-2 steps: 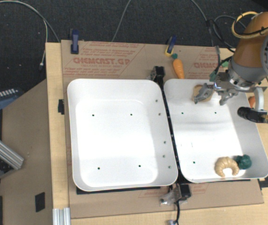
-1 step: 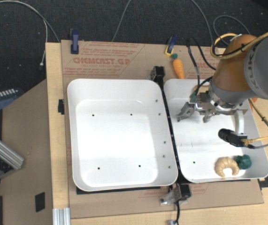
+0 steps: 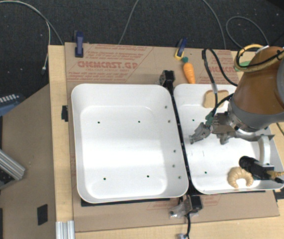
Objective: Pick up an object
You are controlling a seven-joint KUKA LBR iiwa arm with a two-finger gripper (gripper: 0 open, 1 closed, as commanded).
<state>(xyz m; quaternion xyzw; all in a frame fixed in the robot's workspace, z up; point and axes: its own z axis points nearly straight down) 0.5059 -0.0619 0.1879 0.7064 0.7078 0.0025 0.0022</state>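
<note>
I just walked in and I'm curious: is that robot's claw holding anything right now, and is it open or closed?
Gripper: over the right bin, nothing visibly held; open or closed cannot be told from this view.

Red printed lettering (image 3: 108,63) runs across the cardboard sheet (image 3: 132,59) on the bench, behind the left bin (image 3: 82,98). Its large line seems to read "CHEMCAST GP"; the smaller red lines above and below it are too blurred to read.
</note>
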